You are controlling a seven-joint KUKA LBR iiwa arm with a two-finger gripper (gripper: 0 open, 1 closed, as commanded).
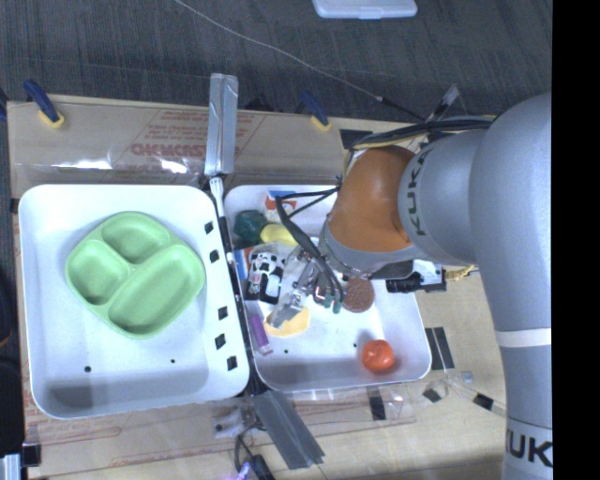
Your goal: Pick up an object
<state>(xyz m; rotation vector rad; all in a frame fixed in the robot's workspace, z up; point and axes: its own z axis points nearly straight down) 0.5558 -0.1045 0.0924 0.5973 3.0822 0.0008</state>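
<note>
The pincer (298,298) is down in the right bin (412,361), over a yellow thing (292,322). I cannot tell if it pinches anything yet.

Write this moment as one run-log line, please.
arm: over right bin | gripper: low among clutter, above yellow object | grasp: unclear | red ball: loose | green tray: left bin

1. A brown cardboard sheet (187,131) covers the bench.
2. Beyond the cardboard lies dark grey ribbed carpet (112,42).
3. A thin wire (281,52) runs across that carpet.
4. A white flat box (364,8) rests on the carpet, far from the cardboard.
5. Blue clamps (44,103) grip the cardboard's far edge.
</note>
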